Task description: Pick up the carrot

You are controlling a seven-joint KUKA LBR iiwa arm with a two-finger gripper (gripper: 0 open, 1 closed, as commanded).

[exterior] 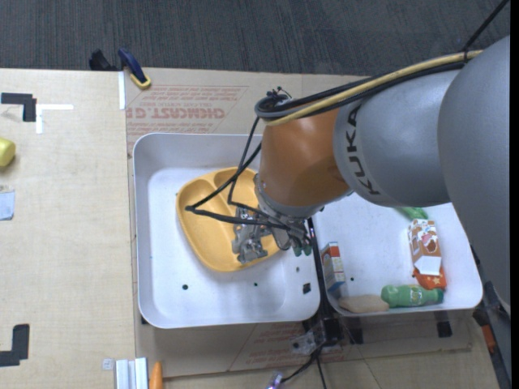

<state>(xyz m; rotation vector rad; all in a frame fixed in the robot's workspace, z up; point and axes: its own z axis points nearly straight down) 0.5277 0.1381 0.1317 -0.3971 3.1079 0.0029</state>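
White left bin (162, 298), gripper (250, 245) over yellow tray (203, 225)

I see two bins side by side on the bench (65, 241). A plate (207, 225) lies in the left bin (162, 298); a bottle (413, 296) and packet (425, 254) lie in the right bin (466, 298).

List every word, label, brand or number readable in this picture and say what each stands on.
"KUKA": on the grey arm, by the orange band; only part of the lettering shows.
Red print on the cardboard sheet behind the left bin: upside down and blurred, not surely readable.
Red print on the cardboard at the bottom edge: too faint.
Packets in the right bin: print too small.
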